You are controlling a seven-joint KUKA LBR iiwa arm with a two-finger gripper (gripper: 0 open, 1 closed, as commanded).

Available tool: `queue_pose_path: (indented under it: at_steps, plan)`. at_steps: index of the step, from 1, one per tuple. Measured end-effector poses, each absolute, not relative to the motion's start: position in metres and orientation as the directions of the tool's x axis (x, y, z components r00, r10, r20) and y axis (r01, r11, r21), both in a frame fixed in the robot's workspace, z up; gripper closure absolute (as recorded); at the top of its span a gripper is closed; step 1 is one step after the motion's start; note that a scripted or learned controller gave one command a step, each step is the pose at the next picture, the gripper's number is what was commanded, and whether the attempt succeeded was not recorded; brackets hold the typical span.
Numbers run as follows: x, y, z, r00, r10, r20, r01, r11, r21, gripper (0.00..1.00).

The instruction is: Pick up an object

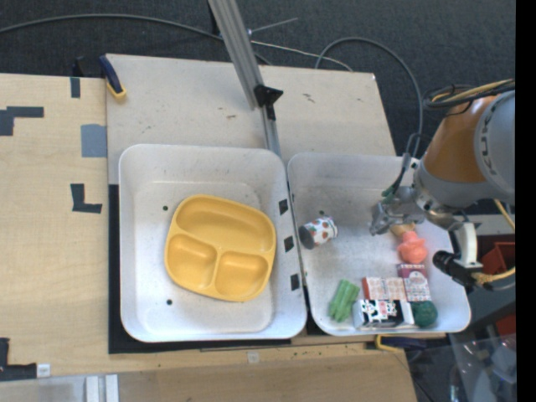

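My gripper (392, 222) hangs over the right bin (352, 174), near its right side, just left of and above a pink-orange ball-like toy (411, 249). A small white cup with red dots (319, 230) lies on its side toward the bin's left wall. Along the bin's front edge sit a green object (343, 299), small red-and-white cartons (396, 289), a black-and-white carton (381, 311) and a dark green ball (425, 312). Nothing shows between my fingers.
The left bin (142, 182) holds a yellow compartment plate (220, 247). A grey metal pole (243, 48) slants down to the bins' shared rear corner. Cables run behind the right bin, and a blue-yellow clamp (112, 76) sits at the bench's back left.
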State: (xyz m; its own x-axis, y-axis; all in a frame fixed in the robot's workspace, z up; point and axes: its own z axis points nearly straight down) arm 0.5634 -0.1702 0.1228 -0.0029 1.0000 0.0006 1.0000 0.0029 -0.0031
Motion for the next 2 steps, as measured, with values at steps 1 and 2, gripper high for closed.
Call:
queue_pose_path:
  at_steps: [1, 2]
  plan:
    - [0.557, -0.170, 0.183, -0.001, 1.000, -0.001, 1.000, 0.001, 0.004, 1.00]
    - [0.549, -0.174, 0.232, -0.001, 1.000, -0.002, 1.000, 0.001, 0.004, 1.00]
